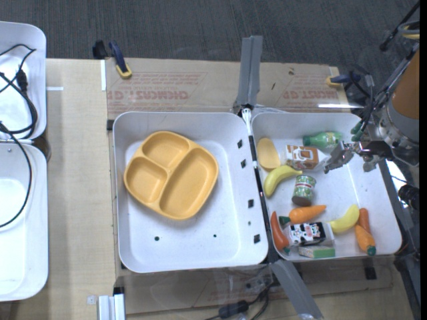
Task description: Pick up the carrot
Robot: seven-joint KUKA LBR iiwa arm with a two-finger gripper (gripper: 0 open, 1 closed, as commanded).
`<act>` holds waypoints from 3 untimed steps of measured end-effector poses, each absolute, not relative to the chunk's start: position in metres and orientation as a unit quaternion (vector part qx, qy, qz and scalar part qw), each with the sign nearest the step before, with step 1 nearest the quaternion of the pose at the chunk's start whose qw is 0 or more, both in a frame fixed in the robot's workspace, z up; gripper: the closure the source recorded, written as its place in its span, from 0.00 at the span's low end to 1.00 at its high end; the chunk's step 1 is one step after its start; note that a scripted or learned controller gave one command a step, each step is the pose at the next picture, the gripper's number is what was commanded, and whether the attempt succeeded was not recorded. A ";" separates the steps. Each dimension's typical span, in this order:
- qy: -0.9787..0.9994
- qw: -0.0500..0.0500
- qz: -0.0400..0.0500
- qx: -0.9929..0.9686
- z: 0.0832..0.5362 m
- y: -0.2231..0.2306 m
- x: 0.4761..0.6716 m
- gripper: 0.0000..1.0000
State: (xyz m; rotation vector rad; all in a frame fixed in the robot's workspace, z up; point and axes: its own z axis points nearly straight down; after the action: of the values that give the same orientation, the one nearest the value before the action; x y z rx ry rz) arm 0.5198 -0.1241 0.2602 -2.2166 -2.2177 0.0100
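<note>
The tool (pixel 343 153) hangs over the upper right part of the right bin (pixel 393 209), reaching in from the right on the grey arm (pixel 400 129). Its two thin fingers appear slightly apart with nothing between them, so it carries no load. It sits above bare bin floor, just right of a small brown carton (pixel 301 156) and below a green bottle (pixel 323 139), likely a staging height from which it can drop toward a target.

The carrot (pixel 308 213) lies on its side near the middle of the right bin, orange with a green end pointing left. It is well apart from the tool, down and to the left of it. A green-labelled can (pixel 304 189) stands just above it and a black-and-white milk carton (pixel 307 233) lies just below, so the approach is tight across its width; closing along its narrow axis looks the safer choice.

A second orange carrot-like piece (pixel 364 233) rests in the lower right corner beside a small banana (pixel 345 219), which could be mistaken for the target. A larger banana (pixel 279 178) and a pale yellow piece (pixel 268 153) lie by the left wall, and a red pepper (pixel 277 231) leans along the lower left.

The left bin (pixel 123 199) holds a yellow divided plate (pixel 171 174). Both bins sit on the worktop (pixel 73 199).
</note>
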 end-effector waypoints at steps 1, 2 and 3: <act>-0.677 0.004 0.003 -0.736 0.127 -0.122 0.476 0.00; -0.685 -0.009 -0.007 -0.729 0.099 -0.101 0.485 0.00; -0.685 -0.002 -0.006 -0.729 0.106 -0.099 0.486 1.00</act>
State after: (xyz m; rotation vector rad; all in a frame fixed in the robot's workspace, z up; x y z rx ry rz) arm 0.4855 -0.0990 0.1060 -2.2933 -2.1538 -0.0199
